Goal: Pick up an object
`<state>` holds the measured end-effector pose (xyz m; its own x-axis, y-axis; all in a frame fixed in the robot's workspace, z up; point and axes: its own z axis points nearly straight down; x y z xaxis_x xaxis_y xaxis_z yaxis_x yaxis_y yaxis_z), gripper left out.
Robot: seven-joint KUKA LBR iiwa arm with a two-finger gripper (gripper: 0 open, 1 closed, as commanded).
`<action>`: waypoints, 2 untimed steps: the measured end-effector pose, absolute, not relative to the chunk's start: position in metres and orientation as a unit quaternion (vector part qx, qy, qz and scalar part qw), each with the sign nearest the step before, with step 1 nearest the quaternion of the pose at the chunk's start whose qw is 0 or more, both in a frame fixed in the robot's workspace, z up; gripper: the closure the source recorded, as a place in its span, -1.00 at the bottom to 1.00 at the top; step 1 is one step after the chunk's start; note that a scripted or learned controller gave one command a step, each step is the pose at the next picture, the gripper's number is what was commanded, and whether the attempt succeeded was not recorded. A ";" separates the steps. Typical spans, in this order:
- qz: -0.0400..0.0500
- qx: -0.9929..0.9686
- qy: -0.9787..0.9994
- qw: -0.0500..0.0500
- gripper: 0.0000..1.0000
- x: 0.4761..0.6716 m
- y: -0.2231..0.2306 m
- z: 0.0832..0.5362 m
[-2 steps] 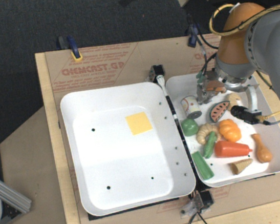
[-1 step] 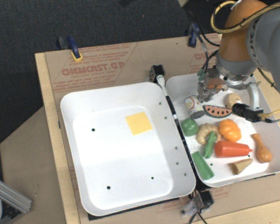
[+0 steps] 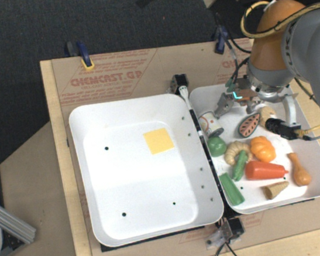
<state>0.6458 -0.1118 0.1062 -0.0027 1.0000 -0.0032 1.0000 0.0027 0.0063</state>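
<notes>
Arm's over the right bin [image 3: 319, 188], hand [image 3: 244, 102] low near its far wall above the toy food; open or closed, I can't tell. Yellow square [image 3: 159, 140] sits alone in the left bin [image 3: 96, 175].

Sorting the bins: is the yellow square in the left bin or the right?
Left bin: the yellow square lies flat on its floor.

Both bins are white: the left bin [image 3: 94, 163] holds a plain yellow square [image 3: 159, 140], and the right bin [image 3: 318, 182] holds mixed colours. There lie a green pepper [image 3: 216, 145], a green pod [image 3: 231, 189], an orange pumpkin [image 3: 262, 148], a red-orange carrot [image 3: 265, 169], a tan-orange gourd [image 3: 299, 171] and a brown wedge [image 3: 274, 189]. The surface [image 3: 61, 97] is tan with red lettering. The arm [image 3: 306, 33] is grey with an orange band.
</notes>
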 end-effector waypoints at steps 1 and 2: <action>-0.002 0.710 0.704 0.008 -1.00 0.582 -0.105 0.087; -0.002 0.710 0.704 0.004 -1.00 0.521 -0.106 0.086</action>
